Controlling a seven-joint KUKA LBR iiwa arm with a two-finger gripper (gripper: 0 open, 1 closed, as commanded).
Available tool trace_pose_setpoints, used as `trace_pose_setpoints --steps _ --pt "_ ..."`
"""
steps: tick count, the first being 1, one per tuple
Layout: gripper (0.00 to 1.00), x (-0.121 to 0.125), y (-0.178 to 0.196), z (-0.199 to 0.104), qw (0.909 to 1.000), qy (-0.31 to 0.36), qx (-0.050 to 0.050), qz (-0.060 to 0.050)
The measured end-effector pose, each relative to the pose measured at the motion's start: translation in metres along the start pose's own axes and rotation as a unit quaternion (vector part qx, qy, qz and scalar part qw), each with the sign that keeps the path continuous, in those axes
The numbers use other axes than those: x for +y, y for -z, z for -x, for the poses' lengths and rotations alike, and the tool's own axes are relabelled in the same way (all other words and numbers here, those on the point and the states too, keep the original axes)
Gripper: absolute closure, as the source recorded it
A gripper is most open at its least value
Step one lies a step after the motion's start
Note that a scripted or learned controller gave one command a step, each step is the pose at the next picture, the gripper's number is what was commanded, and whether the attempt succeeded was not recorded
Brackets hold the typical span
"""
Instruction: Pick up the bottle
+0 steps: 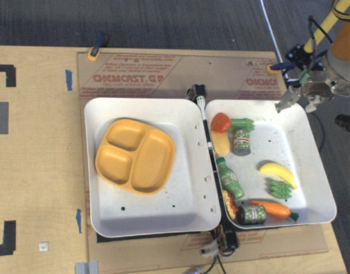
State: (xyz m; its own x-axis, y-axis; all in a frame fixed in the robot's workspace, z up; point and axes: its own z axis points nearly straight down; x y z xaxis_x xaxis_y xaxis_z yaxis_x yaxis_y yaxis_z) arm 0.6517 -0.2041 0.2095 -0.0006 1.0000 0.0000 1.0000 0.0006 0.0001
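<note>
The bottle (229, 178), green with its cap toward the far left, lies flat along the left wall of the right bin (312, 153), its long axis running far-left to near-right, just beside a can (252, 214). The gripper (294, 99) hangs above that bin's far right corner, well apart; whether its jaws are wide or narrow cannot be told. The reach seems not yet begun; next the arm must travel left and nearer, then turn its jaws across the bottle's axis.

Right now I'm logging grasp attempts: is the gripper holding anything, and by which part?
Nothing is held. The gripper sits at the right bin's far corner, apart from the green bottle, which lies by that bin's left wall.
</note>
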Motion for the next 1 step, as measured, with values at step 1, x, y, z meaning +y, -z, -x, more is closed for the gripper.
trace_pose_setpoints --steps 1 --pt "0.00 -0.0600 -0.1113 -0.0520 0.9998 0.019 0.001 -0.001"
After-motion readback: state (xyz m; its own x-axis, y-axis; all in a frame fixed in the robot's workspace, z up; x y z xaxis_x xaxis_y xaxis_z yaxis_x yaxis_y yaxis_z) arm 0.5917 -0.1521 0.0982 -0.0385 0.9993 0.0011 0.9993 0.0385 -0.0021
